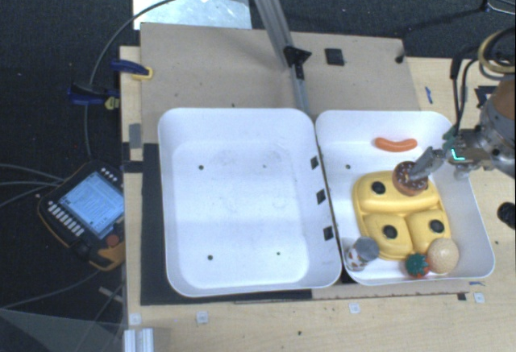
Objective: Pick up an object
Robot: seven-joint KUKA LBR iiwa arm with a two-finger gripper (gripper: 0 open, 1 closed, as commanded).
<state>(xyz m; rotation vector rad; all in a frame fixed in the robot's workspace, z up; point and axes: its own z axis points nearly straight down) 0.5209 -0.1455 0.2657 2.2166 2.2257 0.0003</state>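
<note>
Yellow plastic, a moulded tray [379, 197] with dark holes, lies in the right bin [343, 145]. My pincer [417, 173] sits over a brown ring [405, 180] on the tray's upper part; I cannot tell its state. An orange sausage [395, 144] lies behind. My arm [492, 141] is cut off at the right.

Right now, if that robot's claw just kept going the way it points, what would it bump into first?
Most likely the brown chocolate donut lying on the yellow toy tray in the right bin. The gripper points down and left from the arm, right at it. From above, depth is unclear; it may already be touching.
</note>
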